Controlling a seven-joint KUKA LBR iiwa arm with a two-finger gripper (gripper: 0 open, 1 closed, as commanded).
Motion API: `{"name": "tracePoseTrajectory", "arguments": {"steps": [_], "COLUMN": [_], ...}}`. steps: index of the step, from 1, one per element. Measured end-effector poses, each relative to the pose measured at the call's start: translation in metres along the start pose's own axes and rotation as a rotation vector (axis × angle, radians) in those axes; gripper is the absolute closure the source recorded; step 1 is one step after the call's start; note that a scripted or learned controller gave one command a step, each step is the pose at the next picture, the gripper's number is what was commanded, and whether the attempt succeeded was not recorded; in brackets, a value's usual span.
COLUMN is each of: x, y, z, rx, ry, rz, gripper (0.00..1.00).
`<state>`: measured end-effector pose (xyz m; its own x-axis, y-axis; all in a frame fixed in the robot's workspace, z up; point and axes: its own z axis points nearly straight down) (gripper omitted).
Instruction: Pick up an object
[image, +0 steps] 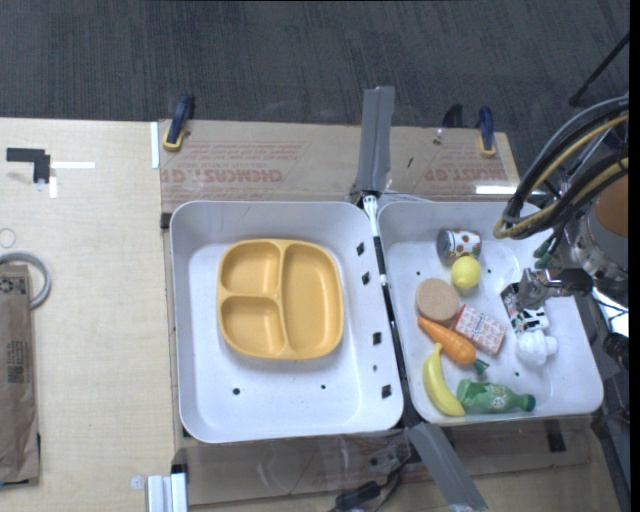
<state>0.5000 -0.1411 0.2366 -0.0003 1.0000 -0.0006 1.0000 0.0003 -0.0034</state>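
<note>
White right bin holds all the loose items: can, lemon, tan round disc, carrot, red-patterned box, banana, green bottle, black-and-white cow toy, white lump. Gripper sits over the bin's right side, just above the cow toy, near touching; can't tell how its tips stand, nothing visibly between them. Lemon and box lie to its left, apart. Left bin carries a yellow divided plate.
</note>
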Motion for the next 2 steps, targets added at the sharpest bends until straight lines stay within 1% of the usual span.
{"name": "tracePoseTrajectory", "arguments": {"steps": [1, 2], "x": [0.046, 0.042], "y": [0.022, -0.023], "z": [0.087, 0.093], "rx": [0.000, -0.001], "ry": [0.000, 0.000], "rz": [-0.113, -0.353], "gripper": [0.00, 0.00]}}
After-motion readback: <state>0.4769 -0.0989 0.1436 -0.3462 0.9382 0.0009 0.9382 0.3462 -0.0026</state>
